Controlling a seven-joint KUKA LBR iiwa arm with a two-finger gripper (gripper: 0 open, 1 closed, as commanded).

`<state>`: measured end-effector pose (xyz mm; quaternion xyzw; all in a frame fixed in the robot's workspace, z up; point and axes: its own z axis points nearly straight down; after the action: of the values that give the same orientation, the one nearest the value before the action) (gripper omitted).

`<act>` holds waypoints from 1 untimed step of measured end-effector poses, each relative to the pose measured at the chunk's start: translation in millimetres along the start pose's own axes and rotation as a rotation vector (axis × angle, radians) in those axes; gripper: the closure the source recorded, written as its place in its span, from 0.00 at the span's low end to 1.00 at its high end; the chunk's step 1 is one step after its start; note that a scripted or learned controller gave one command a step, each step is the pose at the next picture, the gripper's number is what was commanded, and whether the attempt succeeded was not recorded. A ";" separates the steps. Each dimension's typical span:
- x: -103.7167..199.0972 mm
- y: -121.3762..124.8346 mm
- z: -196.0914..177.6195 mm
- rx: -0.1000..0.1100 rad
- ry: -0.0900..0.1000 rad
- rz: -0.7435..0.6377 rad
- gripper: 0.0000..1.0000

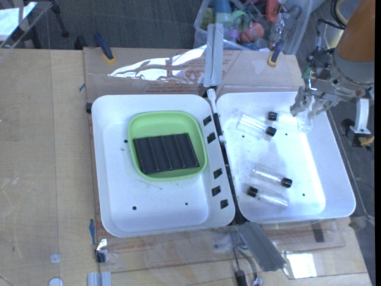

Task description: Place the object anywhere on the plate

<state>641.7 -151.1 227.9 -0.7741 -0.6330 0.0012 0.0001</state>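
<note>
So the tool (pixel 308 108) hangs over the right bin's (pixel 333 177) upper right corner, and the view is too blurry there to tell its state. Four clear vials with black caps lie in that bin: two near the top (pixel 253 123), two lower down (pixel 269 186). The green plate (pixel 166 124) sits in the left bin (pixel 113 177) with a dark ribbed block (pixel 165 153) on it. A tub of colourful toys (pixel 250 11) stands behind the bins.

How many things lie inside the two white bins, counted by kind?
Green plate: 1
Black ridged block on the plate: 1
Clear tubes with black caps: 4
Total: 6
</note>
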 end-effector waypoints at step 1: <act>42.7 16.9 31.1 0.001 0.002 -0.094 1.00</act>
<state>666.7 -112.7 196.8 -0.7436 -0.6686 0.0008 0.0012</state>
